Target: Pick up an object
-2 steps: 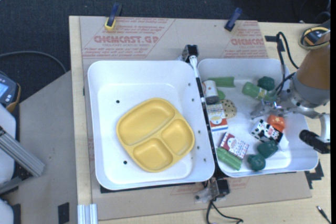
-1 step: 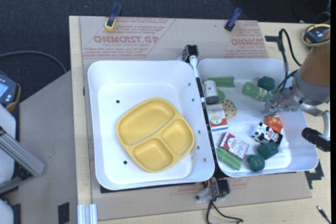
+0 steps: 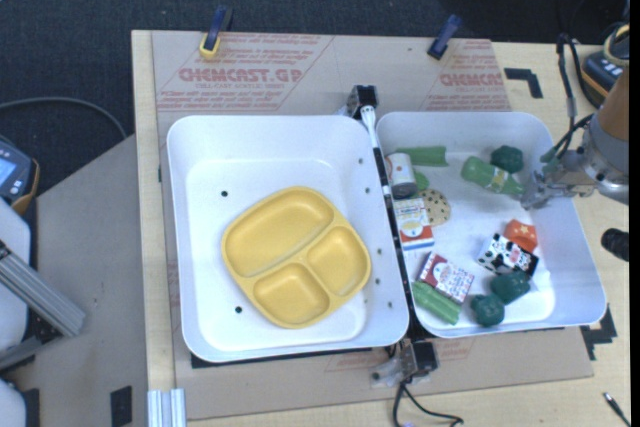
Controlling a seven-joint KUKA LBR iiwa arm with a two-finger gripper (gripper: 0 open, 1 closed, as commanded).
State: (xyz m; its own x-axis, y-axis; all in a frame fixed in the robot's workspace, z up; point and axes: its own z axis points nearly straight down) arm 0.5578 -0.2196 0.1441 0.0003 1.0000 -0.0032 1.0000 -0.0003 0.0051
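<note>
**Gripper low at the right bin's far-right side, toys spread beneath it**

The two-finger metal gripper (image 3: 545, 187) reaches in from the right, down over the right-hand shallow white bin (image 3: 570, 300) near its right wall. How far its grip is spread I cannot tell: the tips blur together against the white floor, and nothing shows between them.

Just left of it lies a green bottle-shaped toy (image 3: 490, 176), with a dark green rounded lump (image 3: 507, 157) touching its far end. Nearer the camera sit a small orange block (image 3: 520, 234) and, touching it, a black-and-white patterned toy (image 3: 505, 257). Below those rest two dark green rounded pieces (image 3: 500, 298), beside a red-and-white printed card box (image 3: 446, 278) and a light green stick (image 3: 434, 303).

Along the bin's left wall are a green cylinder (image 3: 422, 156), a grey-topped small can (image 3: 402, 174), a speckled round cookie (image 3: 434, 206) and a white carton with a red stripe (image 3: 413, 222).

The left-hand white bin (image 3: 200, 155) holds a yellow three-compartment plastic plate (image 3: 296, 256), well apart from the gripper.
</note>
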